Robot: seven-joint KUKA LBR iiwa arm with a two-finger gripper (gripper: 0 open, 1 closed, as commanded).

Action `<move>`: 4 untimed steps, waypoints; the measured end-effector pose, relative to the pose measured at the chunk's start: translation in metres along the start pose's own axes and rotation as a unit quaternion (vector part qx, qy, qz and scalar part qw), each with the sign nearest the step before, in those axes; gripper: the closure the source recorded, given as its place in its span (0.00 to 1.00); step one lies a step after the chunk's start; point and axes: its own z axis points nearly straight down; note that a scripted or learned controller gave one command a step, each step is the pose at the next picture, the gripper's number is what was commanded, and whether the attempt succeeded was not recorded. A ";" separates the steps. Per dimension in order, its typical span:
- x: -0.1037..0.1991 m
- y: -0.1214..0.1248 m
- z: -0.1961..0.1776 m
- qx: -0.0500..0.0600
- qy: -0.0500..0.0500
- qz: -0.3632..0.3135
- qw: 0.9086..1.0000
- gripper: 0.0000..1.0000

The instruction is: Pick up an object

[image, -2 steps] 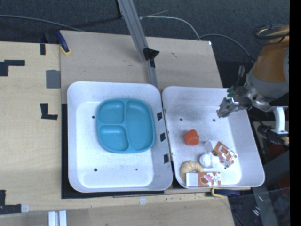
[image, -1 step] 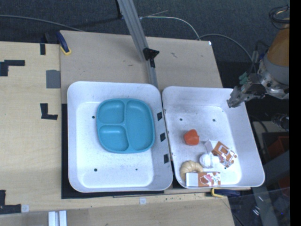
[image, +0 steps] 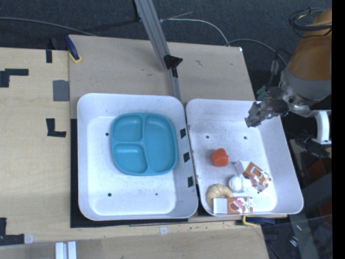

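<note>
Currently: tool [image: 253,118], grip state unclear, at right bin's [image: 280,198] far edge; red tomato [image: 219,157] lies nearer the camera, leftward

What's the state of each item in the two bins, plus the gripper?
Gripper: over the right bin's far right part, holding nothing visible.
Blue divided plate: flat in the left bin, nothing in its compartments.
Red-orange piece: alone mid right bin.
Croissant: by the near wall, touching the flat packet.
Flat packet: lying against the near wall.
Small orange-white packet: tilted, beside a white lump.
</note>
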 end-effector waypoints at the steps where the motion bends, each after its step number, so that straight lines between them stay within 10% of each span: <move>1: 0.051 -0.007 -0.002 0.001 0.000 -0.001 1.000 1.00; 4: 0.209 -0.046 0.029 0.001 0.000 -0.001 1.000 1.00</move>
